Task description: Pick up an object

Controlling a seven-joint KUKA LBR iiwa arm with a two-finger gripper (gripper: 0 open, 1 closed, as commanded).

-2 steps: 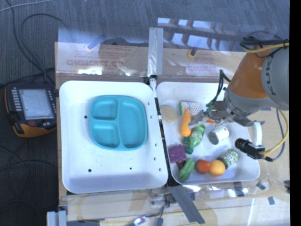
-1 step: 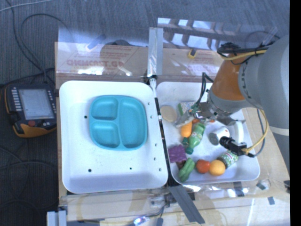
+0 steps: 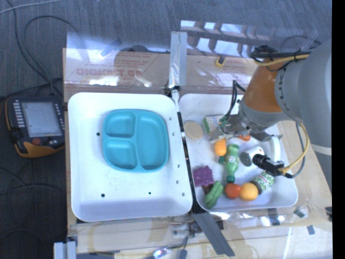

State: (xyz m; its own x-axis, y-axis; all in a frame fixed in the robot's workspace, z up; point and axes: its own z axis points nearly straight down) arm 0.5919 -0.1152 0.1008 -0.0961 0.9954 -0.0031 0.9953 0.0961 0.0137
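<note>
I see my pincer (image 3: 235, 129) low in the right bin (image 3: 288, 196) above the toy food; its grip I can't tell

Bins (image 3: 86, 198): smooth white plastic, slight sheen. Blue plate (image 3: 135, 140): matt plastic. Toy food (image 3: 232, 163): glossy plastic. Floor (image 3: 32, 42): dark rough carpet. Cardboard (image 3: 113, 69) behind bins: matt brown. Arm (image 3: 307, 96): smooth grey shell, orange band (image 3: 261, 93).

High, slanted overhead view, seemingly mid-distance; both bins (image 3: 78, 144)

Grey arm (image 3: 307, 85), orange wrist band (image 3: 262, 90)
</note>
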